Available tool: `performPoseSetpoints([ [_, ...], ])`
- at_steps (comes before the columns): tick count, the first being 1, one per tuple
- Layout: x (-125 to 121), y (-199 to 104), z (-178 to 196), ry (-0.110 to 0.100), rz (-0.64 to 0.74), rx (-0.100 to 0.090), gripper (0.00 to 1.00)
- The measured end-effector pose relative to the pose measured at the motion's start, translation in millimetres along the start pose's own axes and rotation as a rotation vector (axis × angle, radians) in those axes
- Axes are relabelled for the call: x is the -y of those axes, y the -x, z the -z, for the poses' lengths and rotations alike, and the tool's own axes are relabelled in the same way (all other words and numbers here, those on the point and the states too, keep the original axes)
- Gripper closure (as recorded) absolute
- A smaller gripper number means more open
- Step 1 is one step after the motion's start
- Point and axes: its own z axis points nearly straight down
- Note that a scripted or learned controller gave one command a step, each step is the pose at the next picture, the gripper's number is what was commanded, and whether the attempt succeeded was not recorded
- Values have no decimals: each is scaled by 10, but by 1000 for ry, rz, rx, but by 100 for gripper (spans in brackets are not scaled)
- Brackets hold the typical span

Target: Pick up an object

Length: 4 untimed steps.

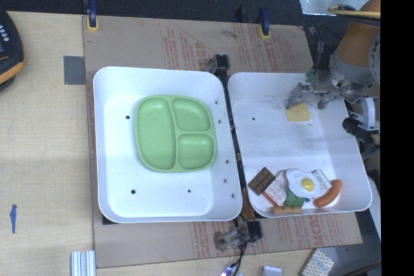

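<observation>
While the tool [310,95] hangs low over the far part of the right bin [343,145], at about one o'clock from the middle of the counter [45,158], nothing has been lifted, so the pick is judged to be at its approach stage. Its metal fingers [296,97] appear splayed outward rather than pinched on anything, with one tip just above the yellow cheese-like wedge [298,113]. That wedge lies flat on the bin floor, directly at six o'clock from the tool and very near it; whether a fingertip touches it cannot be told from this angle.

The other candidates are clustered along the near rim of the same bin, at about five o'clock from the counter's middle and well apart from the tool: a brown chocolate-bar toy [261,180], a toy fried egg [305,184], a toy sausage [326,194] and a small printed packet [277,189] (its label is too small to read). In the left bin [110,139] a green divided plate [174,133] rests near the centre, untouched.

Done, by this evidence: the arm [356,48] is positioned over a likely target. Left to do: descend onto the wedge, close on it, and raise it clear of the bin floor.
</observation>
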Motion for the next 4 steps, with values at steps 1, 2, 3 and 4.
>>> performPoseSetpoints([
  [1,4,-360,-10,-4,5,-2,0],
  [2,162,-266,-11,-5,1,-1,0],
  [3,-7,1,319,2,0,1,0],
  [4,2,-348,353,-4,5,-3,0],
])
